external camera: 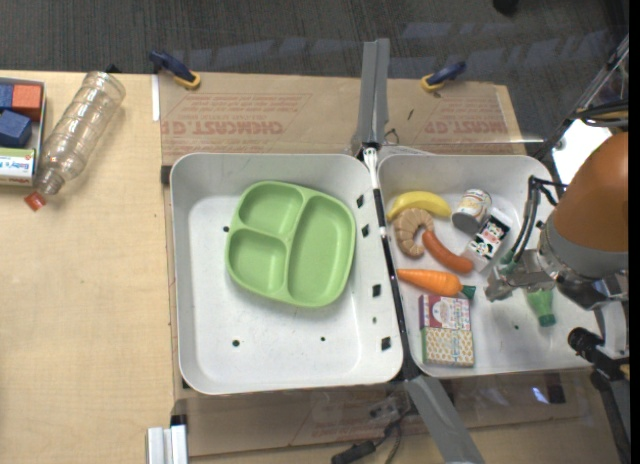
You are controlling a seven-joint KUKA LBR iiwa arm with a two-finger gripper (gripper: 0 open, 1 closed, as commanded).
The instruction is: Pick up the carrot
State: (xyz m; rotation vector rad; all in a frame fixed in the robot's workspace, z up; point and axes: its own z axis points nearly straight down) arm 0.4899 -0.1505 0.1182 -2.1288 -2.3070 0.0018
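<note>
I cannot tell the gripper (508, 282) state. The carrot (434, 281) lies touching the sausage (445, 251) and box (446, 330); I judge neighbours may be snagged.

Both bins look like smooth white plastic with a dull sheen; the left bin (200, 352) carries a green divided plate (292, 243) of matt plastic. In the right bin (500, 347), the carrot (434, 281), banana (418, 203) and sausage (446, 252) have the even, slightly glossy skin of moulded plastic. The small box (447, 330) looks like printed card. The bottle (78, 130) on the pale wood bench (80, 332) is clear ribbed plastic. The gripper (505, 282) is perhaps grey metal, too blurred to tell.
</note>
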